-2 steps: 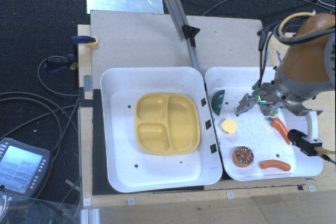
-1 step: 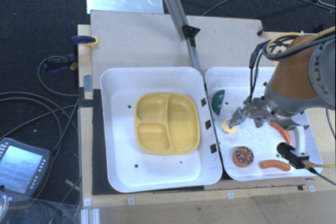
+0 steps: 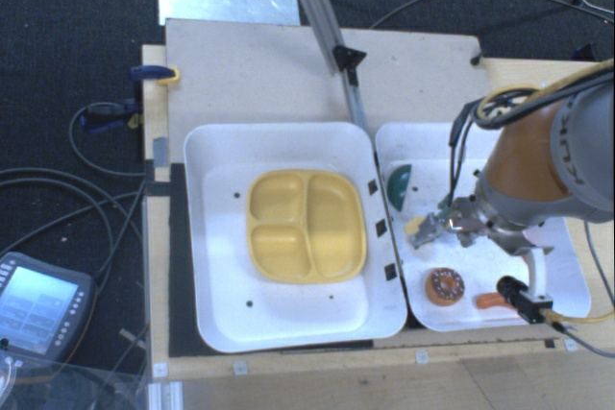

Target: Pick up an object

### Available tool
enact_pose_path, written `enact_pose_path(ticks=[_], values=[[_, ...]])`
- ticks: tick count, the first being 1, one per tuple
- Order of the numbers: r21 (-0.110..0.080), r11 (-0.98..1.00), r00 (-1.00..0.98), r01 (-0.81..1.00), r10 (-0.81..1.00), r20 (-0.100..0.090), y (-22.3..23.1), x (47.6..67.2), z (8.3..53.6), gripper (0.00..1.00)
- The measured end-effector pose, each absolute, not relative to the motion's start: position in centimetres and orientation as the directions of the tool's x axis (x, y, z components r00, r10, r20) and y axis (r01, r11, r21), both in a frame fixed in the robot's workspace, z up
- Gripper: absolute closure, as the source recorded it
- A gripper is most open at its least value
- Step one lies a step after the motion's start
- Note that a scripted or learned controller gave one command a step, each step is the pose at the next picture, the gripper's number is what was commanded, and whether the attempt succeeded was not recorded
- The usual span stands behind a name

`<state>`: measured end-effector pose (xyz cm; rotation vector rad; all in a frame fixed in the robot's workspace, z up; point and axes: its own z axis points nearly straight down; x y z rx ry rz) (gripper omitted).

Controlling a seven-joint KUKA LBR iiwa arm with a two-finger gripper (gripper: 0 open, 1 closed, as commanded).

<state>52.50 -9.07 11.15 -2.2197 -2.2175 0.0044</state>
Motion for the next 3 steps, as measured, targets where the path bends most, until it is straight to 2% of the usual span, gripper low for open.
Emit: enact_pose_path(ticks=[1,2,3], values=[[-0.002,0.000,0.000,1.000,1.000,0.001,-9.1,52.5,8.9,0.00],[0.002,0.000,0.000,1.000,1.000,0.001,-9.1,52.6,10.1,1.00],[0.005,0.005,-0.005,1.000,1.000,0.000,-8.8,52.6,14.5,1.00]])
